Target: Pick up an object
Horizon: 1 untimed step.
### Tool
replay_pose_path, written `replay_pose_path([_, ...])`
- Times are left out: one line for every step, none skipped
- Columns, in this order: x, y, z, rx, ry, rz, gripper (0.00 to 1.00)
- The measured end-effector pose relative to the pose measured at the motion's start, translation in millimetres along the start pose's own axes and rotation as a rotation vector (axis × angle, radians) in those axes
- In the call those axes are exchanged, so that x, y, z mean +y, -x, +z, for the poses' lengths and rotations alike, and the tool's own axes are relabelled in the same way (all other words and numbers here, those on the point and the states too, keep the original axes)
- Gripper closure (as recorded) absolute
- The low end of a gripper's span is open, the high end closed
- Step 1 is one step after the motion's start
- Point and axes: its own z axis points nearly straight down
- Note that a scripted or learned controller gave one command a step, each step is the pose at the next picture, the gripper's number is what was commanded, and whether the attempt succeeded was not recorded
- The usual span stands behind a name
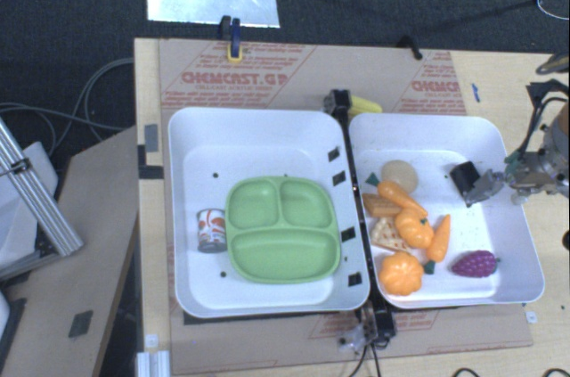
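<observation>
In the camera view, the end effector (488,185) is hovering over the right bin (436,139), close to its right wall. Whether it is wide or narrow I cannot tell. The step in hand is looking like the approach. A purple grape bunch (474,263) is lying nearby toward the near corner, apart from the carrots (438,239) and small pumpkin (400,274) crowding together. The next move is calling for a descent squarely over one item. A green divided plate (283,229) and a can (211,230) are sitting in the left bin (249,135), obstructing nothing.

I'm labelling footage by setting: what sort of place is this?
Probably a robotics lab test bench: two white bins side by side, toy food and a green divided plate as props, and loose cables near an aluminium frame.
</observation>
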Motion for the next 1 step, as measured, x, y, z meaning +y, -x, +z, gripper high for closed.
replay_pose_path([-8.7, 5.3, 57.6, 0.002, -0.005, 0.003, 0.0])
